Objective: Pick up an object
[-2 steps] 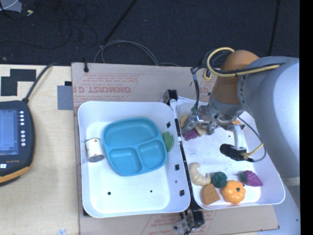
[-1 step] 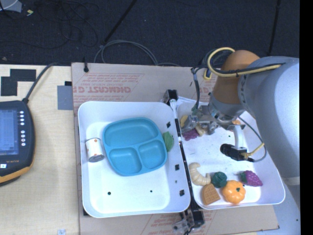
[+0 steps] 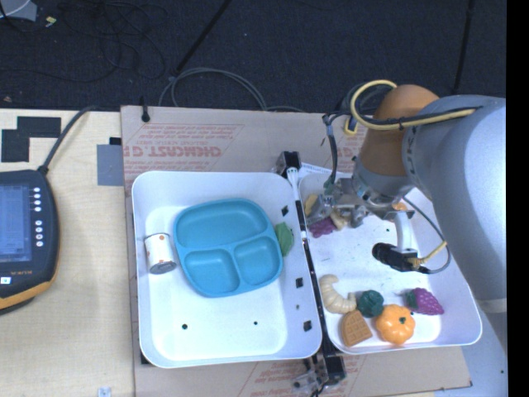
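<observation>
The gripper (image 3: 340, 209) was low in the right bin (image 3: 463, 325), at that bin's far-left corner, hard against the divider wall. Whether it was parted or closed I could not tell (wrist and cabling masked it from above). A purple object (image 3: 321, 227) lay just under and beside it, touching or nearly so; nothing was visibly clamped, so no grasp was logged. My reading: the arm was down for a pick attempt on that purple piece, and the corner placement left little room on the wall side.

Taking the right bin as landmark:
- near edge, 5 toy items in a loose row: a pale curved piece (image 3: 332, 292), a dark green lump (image 3: 369, 302), a waffle-like tan piece (image 3: 356, 330), an orange pumpkin-like fruit (image 3: 394, 324), purple grapes (image 3: 425, 301). These sat well apart from the gripper, easier candidates in my judgement.
- middle right, a black cable connector (image 3: 392, 256) hanging off the arm.
- left of it, the left bin (image 3: 165, 337) held a blue divided plate (image 3: 229, 246), a small can (image 3: 159, 252) on its side, and a green item (image 3: 285, 238) tucked against the plate.
</observation>
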Controlling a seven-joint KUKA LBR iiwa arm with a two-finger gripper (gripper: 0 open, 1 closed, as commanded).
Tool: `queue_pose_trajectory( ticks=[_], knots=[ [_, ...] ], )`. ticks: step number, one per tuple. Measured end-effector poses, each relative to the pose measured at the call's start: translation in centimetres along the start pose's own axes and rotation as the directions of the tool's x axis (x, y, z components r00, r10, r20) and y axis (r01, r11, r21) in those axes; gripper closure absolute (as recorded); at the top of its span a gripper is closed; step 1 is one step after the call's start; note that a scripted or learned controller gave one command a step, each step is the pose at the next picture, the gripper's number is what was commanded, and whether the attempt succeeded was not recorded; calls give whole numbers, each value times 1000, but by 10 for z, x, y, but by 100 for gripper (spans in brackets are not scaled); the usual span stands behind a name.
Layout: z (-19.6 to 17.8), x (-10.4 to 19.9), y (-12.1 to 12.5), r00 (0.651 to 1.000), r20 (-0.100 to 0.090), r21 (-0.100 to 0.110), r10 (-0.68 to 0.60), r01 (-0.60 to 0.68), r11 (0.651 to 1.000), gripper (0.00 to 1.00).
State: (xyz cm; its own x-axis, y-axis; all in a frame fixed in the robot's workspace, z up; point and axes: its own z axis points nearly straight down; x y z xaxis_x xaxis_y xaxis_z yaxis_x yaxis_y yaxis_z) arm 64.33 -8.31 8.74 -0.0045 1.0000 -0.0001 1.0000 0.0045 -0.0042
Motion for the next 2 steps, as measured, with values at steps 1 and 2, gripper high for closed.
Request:
queue_pose_trajectory(
  ticks=[1,2],
  knots=[
    [0,0,0,1000,0,0,0,0,1000,0],
    [-10,0,0,1000,0,2,-3,3,1000,100]
  ],
)
